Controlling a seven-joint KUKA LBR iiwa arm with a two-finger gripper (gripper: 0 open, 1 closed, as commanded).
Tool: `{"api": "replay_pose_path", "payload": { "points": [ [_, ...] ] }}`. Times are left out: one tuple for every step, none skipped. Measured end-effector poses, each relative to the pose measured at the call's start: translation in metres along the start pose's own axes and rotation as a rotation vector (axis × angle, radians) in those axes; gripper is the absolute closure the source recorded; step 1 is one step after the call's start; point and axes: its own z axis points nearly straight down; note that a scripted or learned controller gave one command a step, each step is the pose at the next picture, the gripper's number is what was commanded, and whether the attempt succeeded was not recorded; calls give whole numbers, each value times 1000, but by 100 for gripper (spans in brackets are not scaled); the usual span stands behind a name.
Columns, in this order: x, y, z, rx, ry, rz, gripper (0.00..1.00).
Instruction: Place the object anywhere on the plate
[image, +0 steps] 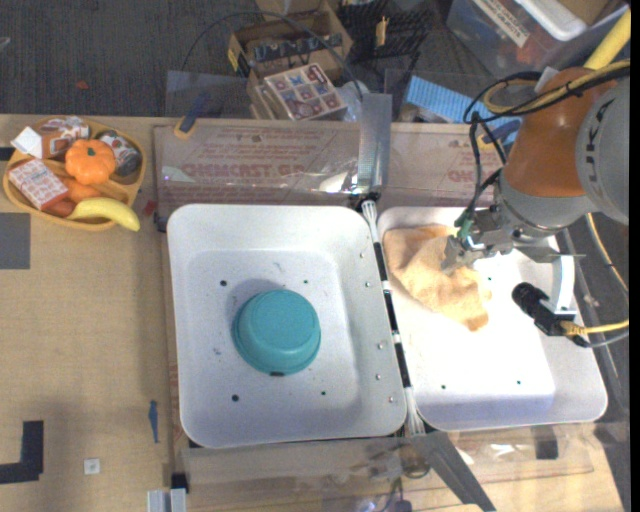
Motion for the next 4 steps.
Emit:
{"api": "replay_pose_path", "payload": {
  "points": [
    [-1,1,-40,-2,0,0,100],
    [37,-10,-41,-1,1,-397,100],
    [87,-24,-32,-3,1,-794,100],
    [136,-24,-36,-4,0,-1188,100]
  ]
}}
